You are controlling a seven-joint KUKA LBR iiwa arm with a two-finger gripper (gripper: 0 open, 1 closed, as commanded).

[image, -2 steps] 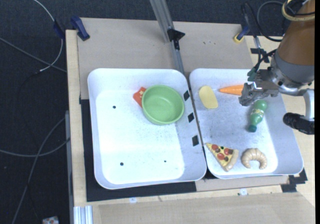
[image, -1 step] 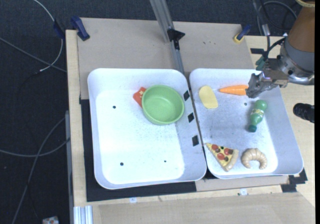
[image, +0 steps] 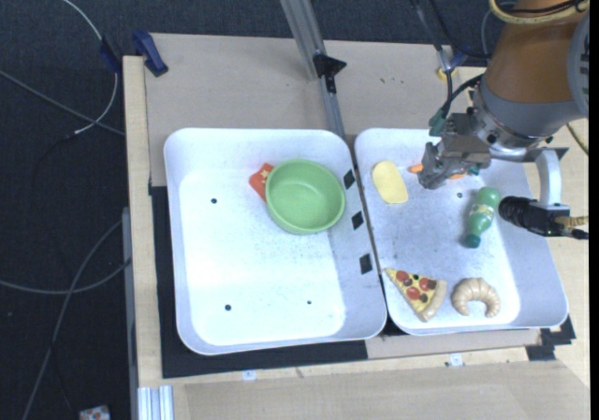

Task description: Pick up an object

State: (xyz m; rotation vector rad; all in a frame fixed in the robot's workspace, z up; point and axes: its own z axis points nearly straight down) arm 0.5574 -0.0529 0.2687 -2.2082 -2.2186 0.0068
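Note:
My gripper [image: 432, 175] hangs over the back of the right bin [image: 533, 311], its dark fingers pointing down just right of a pale yellow lump [image: 389, 181]. A small orange piece [image: 416, 168] peeks out beside the fingers. A green bottle [image: 480, 214] lies to the right of the gripper. A pizza slice [image: 415, 291] and a croissant [image: 476, 296] rest near the bin's front edge. In the left bin [image: 234, 296] a green bowl [image: 303, 195] sits on top of a red object [image: 259, 179].
A metal pole [image: 304, 30] slants across the bench behind the bins. Black clips [image: 357, 219] mark the seam between the two bins. A blue clamp [image: 148, 51] sits at the bench's back left corner. Cables trail over the dark floor at left.

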